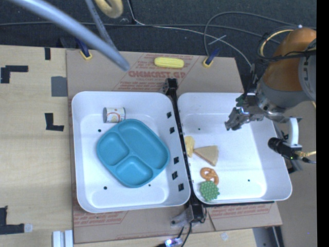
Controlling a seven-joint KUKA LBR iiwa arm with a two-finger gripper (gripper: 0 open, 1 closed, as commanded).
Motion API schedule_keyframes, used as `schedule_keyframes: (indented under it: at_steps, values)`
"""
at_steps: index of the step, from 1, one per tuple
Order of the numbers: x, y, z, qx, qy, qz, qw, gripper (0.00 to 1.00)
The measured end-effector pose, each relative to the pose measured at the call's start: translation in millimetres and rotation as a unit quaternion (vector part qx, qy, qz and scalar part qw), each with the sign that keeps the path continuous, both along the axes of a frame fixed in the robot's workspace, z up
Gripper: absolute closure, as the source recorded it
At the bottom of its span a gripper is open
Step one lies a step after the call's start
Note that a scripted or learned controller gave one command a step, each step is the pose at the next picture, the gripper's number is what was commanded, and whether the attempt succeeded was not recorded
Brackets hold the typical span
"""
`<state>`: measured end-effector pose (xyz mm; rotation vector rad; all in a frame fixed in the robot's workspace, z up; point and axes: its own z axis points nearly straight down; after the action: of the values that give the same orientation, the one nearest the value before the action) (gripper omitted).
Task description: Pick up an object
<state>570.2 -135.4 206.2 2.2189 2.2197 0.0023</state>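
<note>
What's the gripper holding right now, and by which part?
Nothing that shows. The gripper hangs over bare floor of the right bin, apart from the food pieces near the divider.

1. A dark floor or mat [216, 9] fills the upper part of the frame, with thin cables [226, 30] lying across it.
2. The wooden bench top [31, 138] covers the left side and carries black tape marks [13, 73].
3. A brown cardboard sheet [149, 73] with red print lies in the centre.
4. The light is even and soft.
</note>
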Motion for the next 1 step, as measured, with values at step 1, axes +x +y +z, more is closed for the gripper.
schedule_keyframes:
  at_steps: [1]
  values:
    - [0.6, 0.2, 19.9, 0.0005, 0.001, 0.0, 1.0, 1.0]
